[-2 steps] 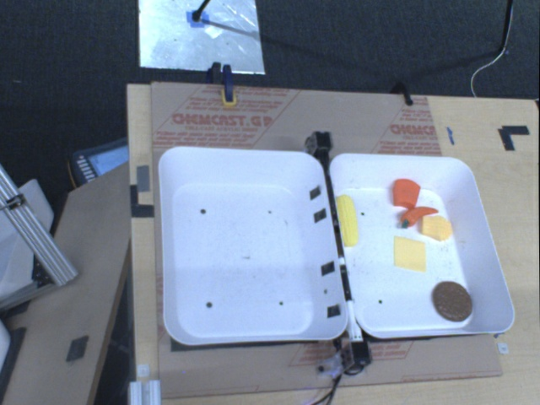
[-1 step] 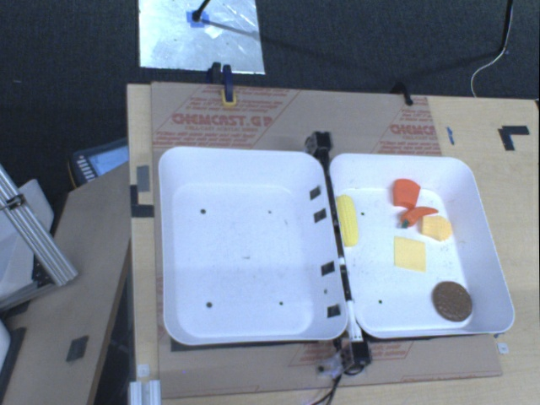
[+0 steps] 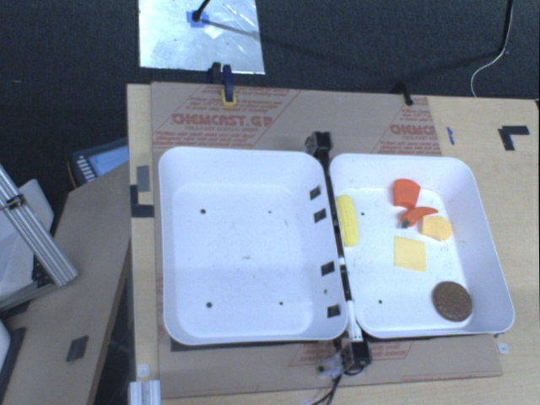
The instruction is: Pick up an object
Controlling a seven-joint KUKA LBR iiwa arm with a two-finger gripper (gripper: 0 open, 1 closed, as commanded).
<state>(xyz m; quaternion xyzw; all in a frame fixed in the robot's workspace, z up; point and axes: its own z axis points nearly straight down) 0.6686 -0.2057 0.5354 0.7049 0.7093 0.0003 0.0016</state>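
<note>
- Two white bins sit side by side on a brown board on the table (image 3: 523, 226); the left bin (image 3: 169, 226) has only small dark dots on its floor
- The right bin (image 3: 488, 251) holds all the objects
- A corn cob (image 3: 347, 219) lies lengthwise along that bin's left wall, just beside the divide between the bins
- An orange piece (image 3: 405, 192) sits near the bin's far side, with a small carrot (image 3: 417, 216) touching or just below it; a bluish tip shows at the carrot's left end
- An orange-yellow wedge (image 3: 437, 228) lies just right of the carrot
- A flat yellow square (image 3: 411, 254) lies near the middle of the bin
- A brown disc (image 3: 452, 300) rests in the near right corner, well apart from the corn
- The board (image 3: 253, 112) carries red print reading "CHEMCAST" at left and again, partly cut off, at right
- A shiny sheet (image 3: 201, 24) lies on the dark floor beyond the table, with a blue tape patch on it
- A clamp (image 3: 226, 83) grips the board's far edge
- The tool's state cannot be told
</note>
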